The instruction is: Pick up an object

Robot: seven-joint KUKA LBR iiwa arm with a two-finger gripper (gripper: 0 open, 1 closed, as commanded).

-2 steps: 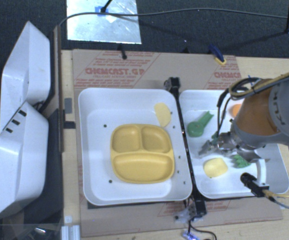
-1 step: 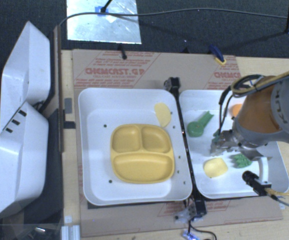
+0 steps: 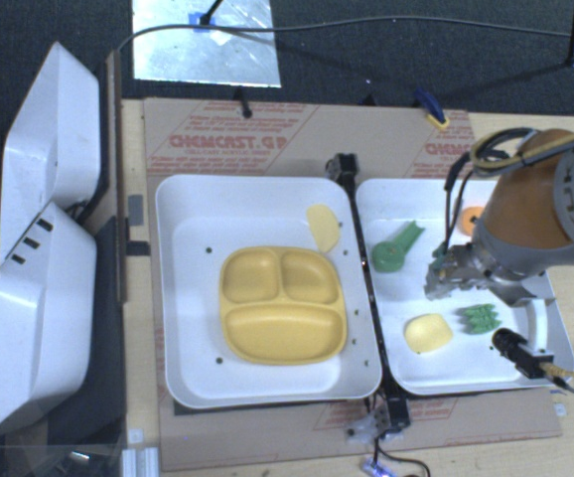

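Arm reaches in from the right, w/ the claw low over the right bin, roughly mid-bin. Can't tell if the claw is open or closed; it's a grey blur from this angle, and nothing shows between its tips.

Things in the right bin: a green scoop-shaped toy just left of the claw, a pale yellow lump below it near the front wall, a small green ridged piece to the lower right, and a bit of something orange partly hidden behind the arm. All look to be lying on the bin floor, none lifted. The left bin holds a yellow divided plate and a pale yellow flat piece up by the divider wall.

Step, as I read it: approach/descent, no pick made yet. The claw sits between the green scoop toy, the yellow lump and the ridged piece, touching none that I can see, so the target is prob. one of those three; which one, can't say.

Next move needs: line the claw up squarely over one item, come down so the tips straddle it, close, then lift straight up. The scoop toy's handle looks the easiest to pinch; the yellow lump looks rounder and may slip out. Keep clear of the bin walls and the neighbouring pieces.
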